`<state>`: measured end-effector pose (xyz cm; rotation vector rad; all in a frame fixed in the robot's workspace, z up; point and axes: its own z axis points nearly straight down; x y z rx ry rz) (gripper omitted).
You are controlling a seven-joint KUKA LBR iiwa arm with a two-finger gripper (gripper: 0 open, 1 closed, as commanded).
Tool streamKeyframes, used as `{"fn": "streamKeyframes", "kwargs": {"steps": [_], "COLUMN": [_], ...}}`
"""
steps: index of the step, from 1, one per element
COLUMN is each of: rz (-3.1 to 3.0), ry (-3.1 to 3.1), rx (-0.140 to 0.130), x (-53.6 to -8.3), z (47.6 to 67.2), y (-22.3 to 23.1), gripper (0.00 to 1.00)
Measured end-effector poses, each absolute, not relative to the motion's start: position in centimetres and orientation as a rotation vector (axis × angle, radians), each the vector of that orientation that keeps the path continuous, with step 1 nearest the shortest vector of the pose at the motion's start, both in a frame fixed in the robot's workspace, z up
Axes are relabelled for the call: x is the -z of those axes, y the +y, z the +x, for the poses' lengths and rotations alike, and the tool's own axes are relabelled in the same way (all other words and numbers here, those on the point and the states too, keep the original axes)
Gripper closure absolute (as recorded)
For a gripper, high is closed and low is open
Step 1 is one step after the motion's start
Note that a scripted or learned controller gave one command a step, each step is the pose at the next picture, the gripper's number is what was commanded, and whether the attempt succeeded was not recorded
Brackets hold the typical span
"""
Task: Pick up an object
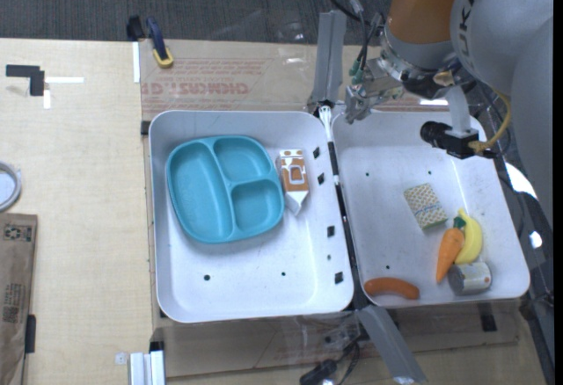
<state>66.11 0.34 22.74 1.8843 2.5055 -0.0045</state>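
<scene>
The pincer (pixel 356 106) hangs over the back rim of the right bin (pixel 387 199), near the divider, and I can't tell whether it is open or closed. I'd say it is at the approach step. Pickable things lie toward that bin's front right: a carrot (pixel 449 254) touching a banana (pixel 471 236), and a sponge (pixel 426 204) just behind them, so the arm must travel forward and descend.

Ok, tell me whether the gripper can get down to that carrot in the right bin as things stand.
Probably yes. The carrot lies uncovered, but a banana touches one side and a grey block sits at its tip, so the grasp would be tight. The gripper hangs above the bin's far edge.
</scene>
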Motion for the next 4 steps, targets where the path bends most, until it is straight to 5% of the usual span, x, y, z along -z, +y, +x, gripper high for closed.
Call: {"fn": "streamKeyframes", "kwargs": {"steps": [2,3,4], "rz": [1.878,1.878,1.612], "ry": [2.507,2.507,2.696], "rx": [0.006,0.006,0.002], "x": [-24.5,-24.5,-31.0], "z": [66.2,66.2,55.4], "y": [0.2,0.2,-2.3], "gripper": [1.00,0.00,0.00]}}
